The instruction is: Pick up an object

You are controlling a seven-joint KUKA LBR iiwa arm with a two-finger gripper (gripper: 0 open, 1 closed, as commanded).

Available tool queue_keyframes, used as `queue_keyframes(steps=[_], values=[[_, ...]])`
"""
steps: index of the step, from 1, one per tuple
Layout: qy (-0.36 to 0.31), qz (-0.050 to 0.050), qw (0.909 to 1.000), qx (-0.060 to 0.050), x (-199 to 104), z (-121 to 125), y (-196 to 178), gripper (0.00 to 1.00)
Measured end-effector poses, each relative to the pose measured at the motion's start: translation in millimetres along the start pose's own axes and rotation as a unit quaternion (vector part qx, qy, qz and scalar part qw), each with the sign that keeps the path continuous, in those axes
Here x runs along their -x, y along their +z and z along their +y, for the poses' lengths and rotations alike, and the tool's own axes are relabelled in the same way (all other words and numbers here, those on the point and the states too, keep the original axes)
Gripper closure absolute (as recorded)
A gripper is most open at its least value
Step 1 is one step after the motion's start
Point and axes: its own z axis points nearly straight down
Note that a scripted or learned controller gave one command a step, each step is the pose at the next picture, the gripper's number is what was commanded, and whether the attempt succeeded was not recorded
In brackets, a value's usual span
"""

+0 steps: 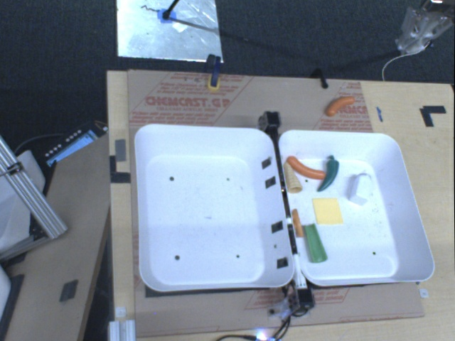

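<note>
**Gripper parked high at the far right, all candidates down in the right bin**

The gripper [424,25] sits in the top right corner of the camera view, over dark floor beyond the bench, and is partly cut off by the frame edge. It is a pale blur; I cannot tell how it is set, and nothing is visibly carried.

Every pickable thing lies below and to the left of it in the view. Nearest is an orange sausage [340,106] lying on the cardboard outside the bins. Inside the right bin [412,212] are a second orange sausage [306,168] touching a dark green pepper [328,174], a white block [359,187] standing apart, a flat yellow square [328,210], and a green cucumber piece [314,242] near the divider, its long axis running roughly up-down in the view. The white block looks the cleanest target, though it is hard to read against the bin. The left bin [153,190] holds nothing to grasp.
</note>
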Motion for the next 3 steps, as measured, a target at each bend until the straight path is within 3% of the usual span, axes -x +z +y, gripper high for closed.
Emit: queue_keyframes(steps=[1,3], values=[[0.0,0.0,1.0,0.0,-20,0,-35,1.0],[0.003,0.0,1.0,-0.001,-8,0,-38,1.0]])
